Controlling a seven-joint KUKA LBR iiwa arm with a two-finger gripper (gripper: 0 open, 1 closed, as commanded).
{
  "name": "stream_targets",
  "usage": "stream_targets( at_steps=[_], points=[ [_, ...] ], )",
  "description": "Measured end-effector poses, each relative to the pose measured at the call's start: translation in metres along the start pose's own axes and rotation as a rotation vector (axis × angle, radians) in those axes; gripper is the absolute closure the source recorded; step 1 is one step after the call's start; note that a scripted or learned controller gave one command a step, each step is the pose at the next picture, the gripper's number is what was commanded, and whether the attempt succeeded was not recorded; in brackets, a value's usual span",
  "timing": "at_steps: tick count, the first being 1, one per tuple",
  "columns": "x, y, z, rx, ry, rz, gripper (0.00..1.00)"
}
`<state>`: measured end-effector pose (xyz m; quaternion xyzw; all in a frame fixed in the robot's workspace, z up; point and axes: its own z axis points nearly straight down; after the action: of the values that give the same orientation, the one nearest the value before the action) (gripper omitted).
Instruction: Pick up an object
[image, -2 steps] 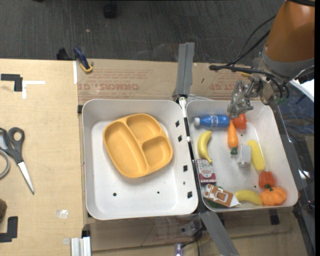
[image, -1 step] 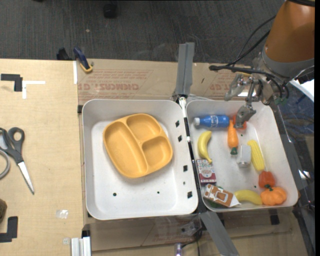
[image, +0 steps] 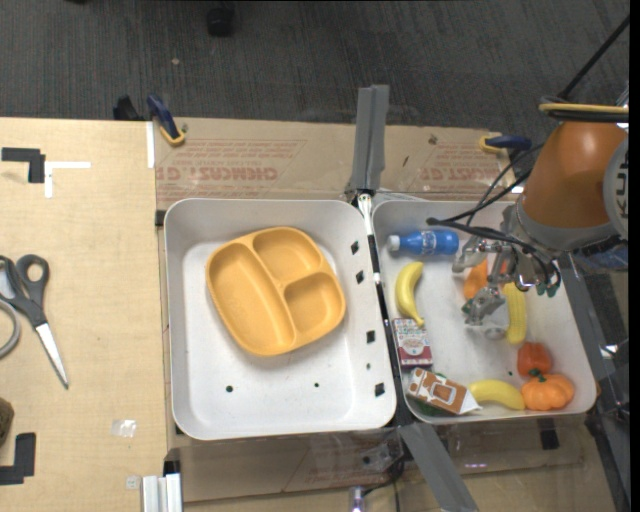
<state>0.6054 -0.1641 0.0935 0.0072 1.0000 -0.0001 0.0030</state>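
Plywood bench (image: 70, 300) and brown cardboard lay beneath two shallow white bins, with dark carpet beyond. My pincer (image: 487, 308) hung over the right bin (image: 585, 340), reaching in from three o'clock — whether its fingers were spread or pressed together, I could not tell, and nothing showed plainly between them. Just beside it, at three o'clock, lay a yellow banana (image: 516, 314), running roughly twelve to six. At nine o'clock from my pincer sat a second banana (image: 407, 291), and past that, toward eleven o'clock, a blue bottle (image: 427, 242) lay on its side. At six o'clock a third banana (image: 497, 393) rested near the bin's lower wall, with an orange pumpkin-like toy (image: 547, 390) and a red-orange piece (image: 534, 358) at about five o'clock. Two small cartons (image: 425, 372) lay toward seven o'clock. Farther out at nine o'clock, the left bin (image: 180, 330) held a yellow divided plate (image: 275, 290) — and scissors (image: 38, 312) lay on the bench beyond.
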Motion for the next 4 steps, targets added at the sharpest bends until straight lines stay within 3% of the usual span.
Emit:
stream_targets(
  at_steps=[1, 2, 3, 4],
  points=[
    [0.026, 0.002, 0.001, -0.001, 0.003, 0.090, 0.00],
    [0.027, 0.011, 0.001, -0.001, 0.005, 0.149, 0.00],
    [-0.005, 0.036, 0.001, 0.001, 0.001, 0.299, 0.00],
    [0.070, 0.013, 0.001, 0.001, 0.005, 0.279, 0.00]
  ],
)
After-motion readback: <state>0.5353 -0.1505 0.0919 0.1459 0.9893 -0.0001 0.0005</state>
